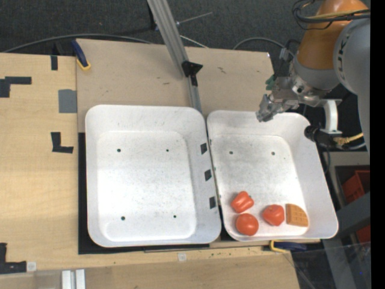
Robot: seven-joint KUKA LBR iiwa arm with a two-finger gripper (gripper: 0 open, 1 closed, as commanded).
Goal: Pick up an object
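1. Tool point(264, 114) position: my tool hangs over the far edge of the right bin point(313, 155), near that bin's far left corner, at the end of my grey arm point(355, 47), which comes in from the right with its orange band point(328, 29) above the wrist.
2. I cannot tell how the tool is set, because it looks small and dark from this angle; nothing is visibly between its tips.
3. Four small objects lie in the right bin, gathered along its near edge, well apart from my tool.
4. A red pepper-shaped piece point(242, 201) sits farthest left of the group, a little farther from the near edge than the others.
5. A round red piece point(246, 224) lies just beside it, closer to the bin's near edge.
6. Another red piece point(273, 215) lies to the right of those two, and a tan waffle-like square point(296, 215) rests touching or just beside it, toward the near right corner.
7. The left bin point(96, 161) sits beside the right one, their inner rims meeting in the middle of the surface point(132, 71).
8. A slanted metal pole point(171, 32) rises from the far edge of the surface, above where the two bins meet.
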